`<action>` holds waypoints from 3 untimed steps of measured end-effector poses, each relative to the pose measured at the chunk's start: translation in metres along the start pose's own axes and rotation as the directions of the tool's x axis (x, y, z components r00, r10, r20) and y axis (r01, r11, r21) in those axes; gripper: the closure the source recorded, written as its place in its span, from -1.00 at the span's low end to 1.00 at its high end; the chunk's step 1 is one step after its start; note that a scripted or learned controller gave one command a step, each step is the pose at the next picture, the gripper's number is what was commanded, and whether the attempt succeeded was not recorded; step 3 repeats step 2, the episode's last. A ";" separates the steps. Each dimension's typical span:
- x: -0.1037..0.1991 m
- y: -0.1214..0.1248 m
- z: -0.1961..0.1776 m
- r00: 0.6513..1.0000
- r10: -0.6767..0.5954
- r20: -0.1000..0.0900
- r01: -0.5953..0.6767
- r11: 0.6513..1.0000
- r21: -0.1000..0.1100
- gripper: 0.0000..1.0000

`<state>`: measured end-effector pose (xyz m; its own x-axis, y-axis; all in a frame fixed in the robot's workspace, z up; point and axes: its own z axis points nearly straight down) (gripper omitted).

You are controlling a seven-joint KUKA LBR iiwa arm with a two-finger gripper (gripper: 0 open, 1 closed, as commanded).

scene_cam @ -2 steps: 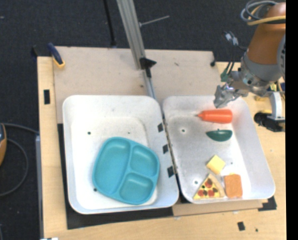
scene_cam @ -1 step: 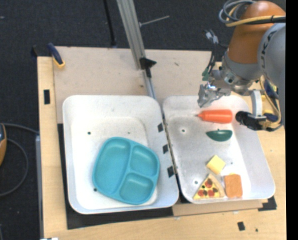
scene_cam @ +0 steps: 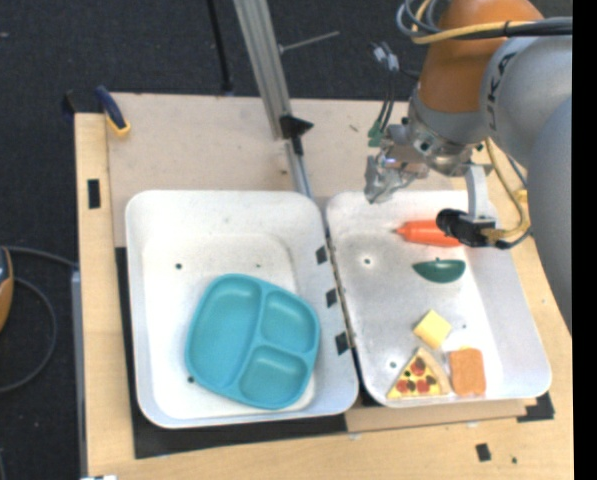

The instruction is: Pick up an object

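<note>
My gripper [scene_cam: 383, 186] hangs over the far left corner of the right bin [scene_cam: 378, 298], with nothing visibly in it. An orange carrot [scene_cam: 416, 232] lies just to its right, near the bin's far edge. Below the carrot rests a dark green curved piece [scene_cam: 439, 269]. Toward the front of the same bin are a yellow block [scene_cam: 432, 328], a pizza slice [scene_cam: 419, 377] and an orange-brown bread-like piece [scene_cam: 467, 371].
The left bin [scene_cam: 168, 228] holds a teal divided plate [scene_cam: 253, 340]. A slanted aluminium rail [scene_cam: 268, 78] rises behind the bins, close to the gripper's left. Bare bench board lies beyond the bins.
</note>
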<state>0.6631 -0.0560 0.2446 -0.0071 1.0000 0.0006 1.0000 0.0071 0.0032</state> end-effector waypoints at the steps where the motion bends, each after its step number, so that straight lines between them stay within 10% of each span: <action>1: 0.062 0.006 0.004 1.000 -0.001 0.000 0.001 1.000 0.001 1.00; 3: 0.119 0.019 0.012 1.000 0.000 0.000 0.000 1.000 0.001 1.00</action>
